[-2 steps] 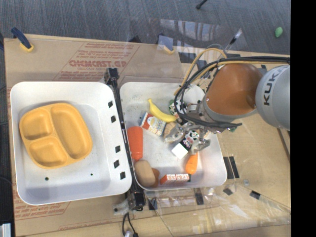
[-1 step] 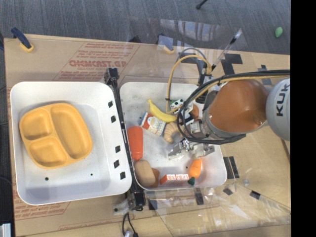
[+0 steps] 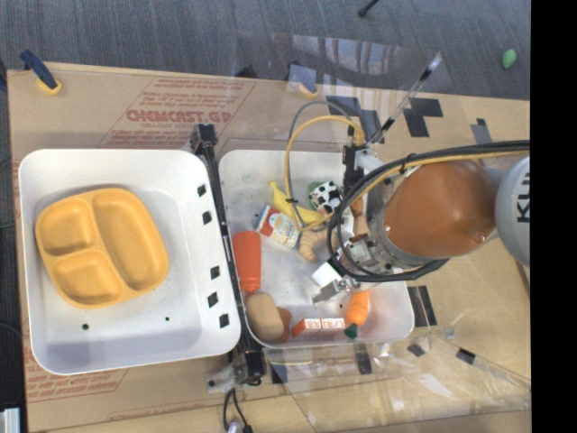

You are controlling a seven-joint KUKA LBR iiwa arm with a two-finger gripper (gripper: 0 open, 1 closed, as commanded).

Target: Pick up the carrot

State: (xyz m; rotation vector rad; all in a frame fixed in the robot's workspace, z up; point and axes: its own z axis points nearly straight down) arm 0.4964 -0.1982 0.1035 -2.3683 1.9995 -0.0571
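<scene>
**Arm over the right bin, carrot beside the pincer**

Orange-banded wrist (image 3: 439,207) sits highest in the camera view, covering the right bin's (image 3: 236,165) far side. Below it, the pincer (image 3: 332,287) points down into the bin; whether it is apart or together cannot be told. Just right of it lies the carrot (image 3: 358,309), against the near wall. Left of the pincer lie an orange cylinder (image 3: 248,260) and a potato (image 3: 263,316). Well left, the other bin (image 3: 36,165) holds a yellow tray (image 3: 101,245).
</scene>
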